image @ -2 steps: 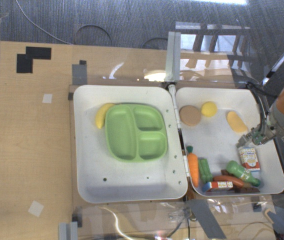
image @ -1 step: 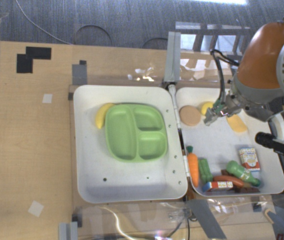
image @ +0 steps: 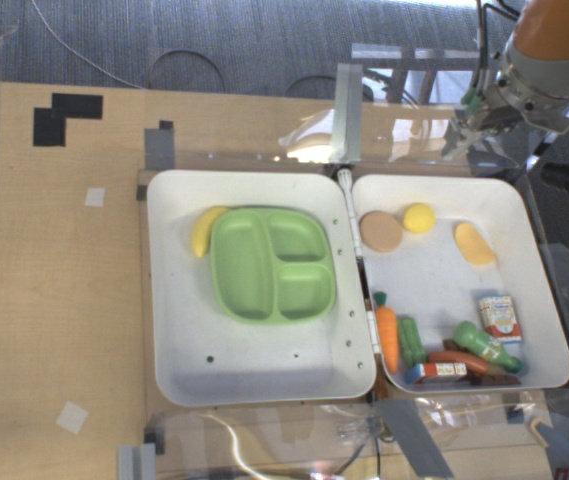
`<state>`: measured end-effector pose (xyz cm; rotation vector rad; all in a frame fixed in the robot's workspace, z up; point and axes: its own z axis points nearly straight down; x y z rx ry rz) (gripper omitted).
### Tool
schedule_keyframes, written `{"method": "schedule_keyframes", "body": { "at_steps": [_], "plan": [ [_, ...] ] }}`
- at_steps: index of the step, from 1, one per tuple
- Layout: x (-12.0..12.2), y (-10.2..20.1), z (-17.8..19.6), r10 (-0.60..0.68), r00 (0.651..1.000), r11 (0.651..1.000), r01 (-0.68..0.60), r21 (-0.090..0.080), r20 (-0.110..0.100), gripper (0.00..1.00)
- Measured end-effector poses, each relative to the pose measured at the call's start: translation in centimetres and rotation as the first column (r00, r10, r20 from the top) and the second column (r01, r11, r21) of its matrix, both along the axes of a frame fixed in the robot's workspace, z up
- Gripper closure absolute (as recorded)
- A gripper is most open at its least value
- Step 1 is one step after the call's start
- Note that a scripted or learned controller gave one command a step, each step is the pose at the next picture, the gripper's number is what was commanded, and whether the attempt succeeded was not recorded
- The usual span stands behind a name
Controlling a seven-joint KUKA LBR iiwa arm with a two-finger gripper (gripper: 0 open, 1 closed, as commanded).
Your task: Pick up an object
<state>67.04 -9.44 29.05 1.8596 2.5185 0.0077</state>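
Your pickable objects all sat in the right bin (image: 534,230). Upper part: a tan round disc (image: 381,232) near the divider, a yellow ball (image: 419,218) just beside it, and a yellow-orange oval piece (image: 475,244) further right. Lower part: a carrot (image: 388,338) upright along the left wall, a dark green piece (image: 410,339) touching it, a small printed carton (image: 499,318), a green bottle-shaped item (image: 483,343), and a red-and-white packet (image: 444,370) along the bottom edge.

In the left bin (image: 174,358) you had a green divided plate (image: 270,265), with a yellow banana (image: 202,230) tucked at its upper left edge.

Your gripper (image: 469,118) hung at upper right of the frame, beyond the right bin's far rim, well apart from every object. Nothing was between its fingers; their spread you cannot tell from this view.
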Motion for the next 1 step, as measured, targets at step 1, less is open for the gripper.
{"method": "schedule_keyframes", "body": {
  "at_steps": [1],
  "plan": [
    [-0.26, -5.12, -13.87, 0.356, 0.934, 0.934, -0.356, 0.002, -0.013, 1.00]
  ]
}}
